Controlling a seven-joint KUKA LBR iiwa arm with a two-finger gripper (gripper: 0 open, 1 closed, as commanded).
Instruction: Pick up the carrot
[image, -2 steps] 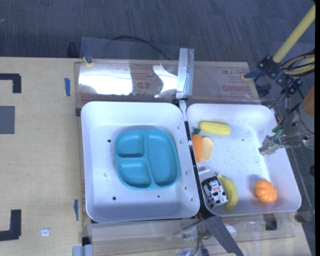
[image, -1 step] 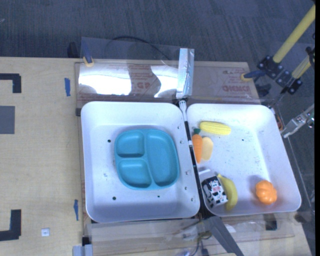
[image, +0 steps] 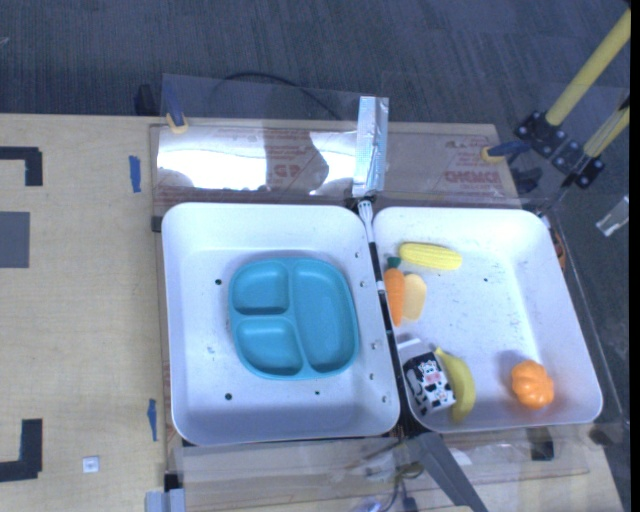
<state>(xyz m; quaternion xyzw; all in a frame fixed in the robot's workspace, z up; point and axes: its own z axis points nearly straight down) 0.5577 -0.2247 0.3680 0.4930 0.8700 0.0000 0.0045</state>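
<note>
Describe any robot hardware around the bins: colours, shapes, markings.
Two slim yellow rods slant in at the upper right, ending in black clamp blocks. A plain grey bar slants across the bottom edge below the right bin. Whether either belongs to the arm cannot be told.

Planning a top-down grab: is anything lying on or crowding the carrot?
Nothing lies on the carrot. It sits against the right bin's left wall, a pale piece touching its right side and the corn just above.
</note>
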